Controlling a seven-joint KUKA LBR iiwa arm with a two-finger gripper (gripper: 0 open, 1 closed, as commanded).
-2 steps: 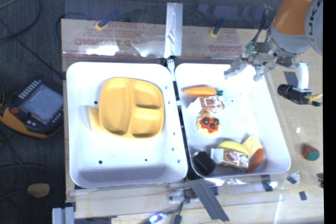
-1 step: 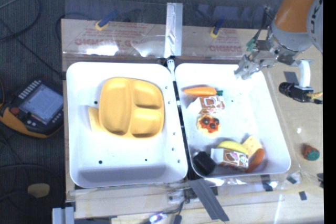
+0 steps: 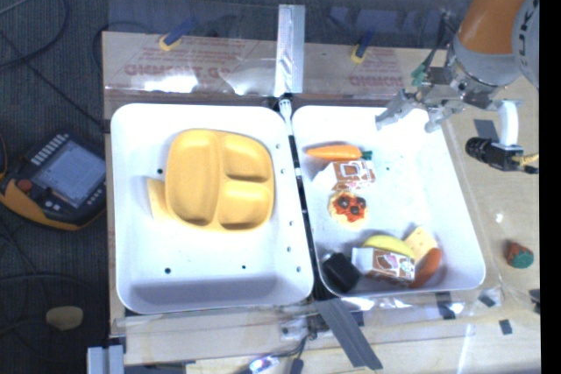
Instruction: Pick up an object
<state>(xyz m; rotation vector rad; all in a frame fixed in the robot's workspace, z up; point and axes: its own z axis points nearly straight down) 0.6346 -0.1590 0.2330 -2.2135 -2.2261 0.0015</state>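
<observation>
Overhead, two shallow white bins sit side by side on a bench. The left bin (image 3: 131, 276) holds a yellow divided tray (image 3: 219, 178), lying flat near its middle. The right bin (image 3: 460, 215) holds several small things. A carrot (image 3: 333, 151) lies along the upper left. Just below it is a small printed carton (image 3: 354, 174), and below that a round orange and yellow toy (image 3: 348, 206). Near the bottom edge sits a cluster: a black object (image 3: 339, 272), a second printed carton (image 3: 386, 262), a banana (image 3: 388, 244) and a brown rounded piece (image 3: 428, 265), all touching or nearly so.

The grey arm (image 3: 495, 22) with its orange band reaches in from the right. Its gripper (image 3: 412, 111) hangs over the right bin's upper right rim, well apart from the things. Its two fingers stand spread apart with nothing between them.
</observation>
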